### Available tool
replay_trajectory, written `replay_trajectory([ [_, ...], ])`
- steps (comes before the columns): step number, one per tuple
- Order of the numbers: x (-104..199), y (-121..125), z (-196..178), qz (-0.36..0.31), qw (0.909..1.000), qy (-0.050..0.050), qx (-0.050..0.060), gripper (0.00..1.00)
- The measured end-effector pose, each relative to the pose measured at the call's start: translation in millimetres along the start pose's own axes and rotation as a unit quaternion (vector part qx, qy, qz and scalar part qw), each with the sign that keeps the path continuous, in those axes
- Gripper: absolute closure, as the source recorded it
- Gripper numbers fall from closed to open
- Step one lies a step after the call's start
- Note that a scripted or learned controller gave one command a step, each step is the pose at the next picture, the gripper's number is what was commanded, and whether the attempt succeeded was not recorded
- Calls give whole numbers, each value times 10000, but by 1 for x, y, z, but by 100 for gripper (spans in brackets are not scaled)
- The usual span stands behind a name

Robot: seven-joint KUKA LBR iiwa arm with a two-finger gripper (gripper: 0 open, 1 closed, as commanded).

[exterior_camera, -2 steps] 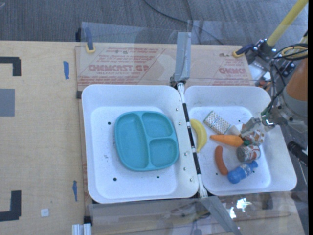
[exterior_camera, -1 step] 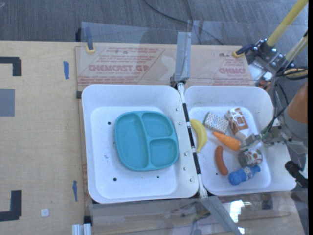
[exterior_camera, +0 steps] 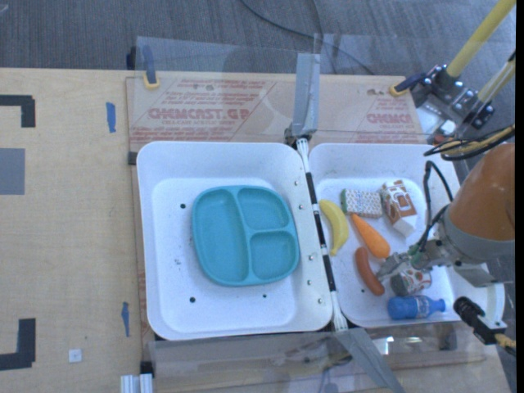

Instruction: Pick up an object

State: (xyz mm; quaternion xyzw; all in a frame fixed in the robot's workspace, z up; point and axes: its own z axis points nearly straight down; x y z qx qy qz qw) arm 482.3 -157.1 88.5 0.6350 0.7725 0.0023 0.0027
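Hand [exterior_camera: 407,267] low in our right bin [exterior_camera: 360,158], over a small can [exterior_camera: 412,282].
We could not tell its grip; sausage [exterior_camera: 368,270], carrot [exterior_camera: 371,236] and blue bottle [exterior_camera: 414,306] lay near.

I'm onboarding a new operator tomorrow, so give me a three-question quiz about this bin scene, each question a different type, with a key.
1. True or false: the teal divided plate lies in the left bin.
2. Multiple choice: which item lies nearest the divider between the bins? A) blue bottle B) banana C) small carton
3. Fill in: the gripper is over the ____ bin, near the sausage and the carrot.

Key: 1 true; 2 B; 3 right.
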Motion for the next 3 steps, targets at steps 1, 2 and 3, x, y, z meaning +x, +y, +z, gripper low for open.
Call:
replay_trajectory([
  [1,8,69,0,225,9997,-15,-16,0],
  [2,6,69,-10,240,9997,-16,-25,100],
  [3,-24,108,-118,1357,9907,-7,37,100],
])
